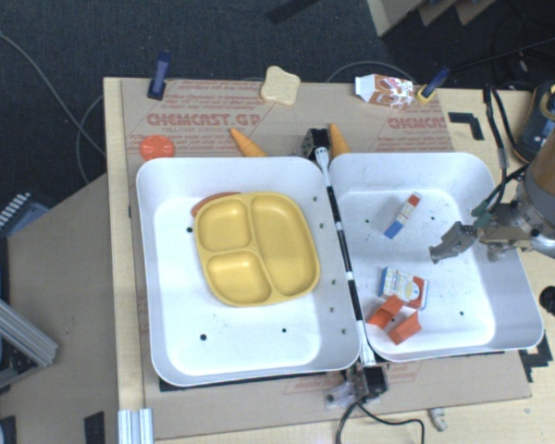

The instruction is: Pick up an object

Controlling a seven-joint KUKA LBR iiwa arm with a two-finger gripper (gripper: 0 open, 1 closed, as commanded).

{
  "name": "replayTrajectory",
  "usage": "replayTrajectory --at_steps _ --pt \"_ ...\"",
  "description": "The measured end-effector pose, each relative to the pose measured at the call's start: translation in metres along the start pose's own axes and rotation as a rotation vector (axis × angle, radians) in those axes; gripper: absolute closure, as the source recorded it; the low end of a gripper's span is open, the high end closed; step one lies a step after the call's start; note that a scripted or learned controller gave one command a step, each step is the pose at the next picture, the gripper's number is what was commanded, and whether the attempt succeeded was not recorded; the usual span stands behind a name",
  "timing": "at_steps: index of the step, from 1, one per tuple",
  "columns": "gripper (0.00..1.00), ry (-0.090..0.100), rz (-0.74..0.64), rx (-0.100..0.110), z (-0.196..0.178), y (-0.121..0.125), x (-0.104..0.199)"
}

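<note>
Three small things lie in the right bin, and any of them could be our pick. A slim red, white and blue stick rests near the middle toward the far wall; a small printed carton lies nearer us, touching or just beside two orange blocks at the front edge. Our gripper hangs over the bin's right half, between the stick and the carton, apart from both. We cannot tell from this angle how the tool is set, and we see nothing caught in it.

We judge all three light. The carton looks like thin card, likely to crush or slide on the smooth white floor, so we would take it across its short sides. The orange blocks look stiff and should bear a firm squeeze, though they crowd each other. The stick is narrow and lies clear, best taken across its width at mid-length.

The left bin bears a yellow divided plate.
</note>
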State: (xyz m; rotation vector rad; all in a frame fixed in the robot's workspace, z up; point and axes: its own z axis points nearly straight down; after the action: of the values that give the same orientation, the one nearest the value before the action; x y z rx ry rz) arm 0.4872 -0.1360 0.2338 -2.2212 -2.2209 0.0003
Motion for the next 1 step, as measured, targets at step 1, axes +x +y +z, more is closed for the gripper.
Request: replayTrajectory --at_steps 1 --pt "0.00 0.001 0.000 0.002 0.1111 -0.0053 0.0392"
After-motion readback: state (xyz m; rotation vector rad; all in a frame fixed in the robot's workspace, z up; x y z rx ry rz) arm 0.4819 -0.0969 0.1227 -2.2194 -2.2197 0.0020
